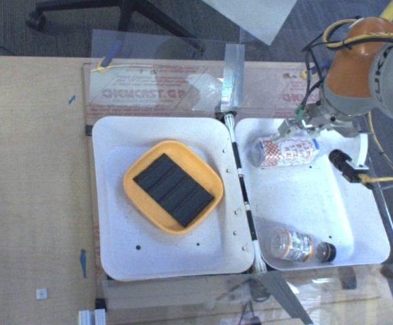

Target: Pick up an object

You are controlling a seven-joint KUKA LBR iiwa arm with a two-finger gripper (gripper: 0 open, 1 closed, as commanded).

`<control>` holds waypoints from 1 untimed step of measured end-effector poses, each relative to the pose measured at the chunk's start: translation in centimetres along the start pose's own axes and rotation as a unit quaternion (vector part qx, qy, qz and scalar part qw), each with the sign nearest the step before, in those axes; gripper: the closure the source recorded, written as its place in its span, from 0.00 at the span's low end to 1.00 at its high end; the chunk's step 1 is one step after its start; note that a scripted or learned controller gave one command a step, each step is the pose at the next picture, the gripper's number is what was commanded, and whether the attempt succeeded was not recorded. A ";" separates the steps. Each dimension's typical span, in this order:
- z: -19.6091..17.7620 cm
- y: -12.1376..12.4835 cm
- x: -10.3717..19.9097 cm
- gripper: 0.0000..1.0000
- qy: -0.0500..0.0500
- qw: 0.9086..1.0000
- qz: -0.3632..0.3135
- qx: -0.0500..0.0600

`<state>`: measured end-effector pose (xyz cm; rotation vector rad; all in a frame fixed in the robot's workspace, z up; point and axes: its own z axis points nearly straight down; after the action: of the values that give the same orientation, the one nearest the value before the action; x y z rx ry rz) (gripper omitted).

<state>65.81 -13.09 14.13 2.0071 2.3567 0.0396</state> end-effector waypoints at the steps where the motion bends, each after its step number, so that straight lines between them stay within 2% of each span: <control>1: 0.2 -0.2 -0.3 0.00 -0.001 1.000 -0.004 -0.002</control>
<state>65.70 -13.44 13.97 1.9939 2.3620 0.0424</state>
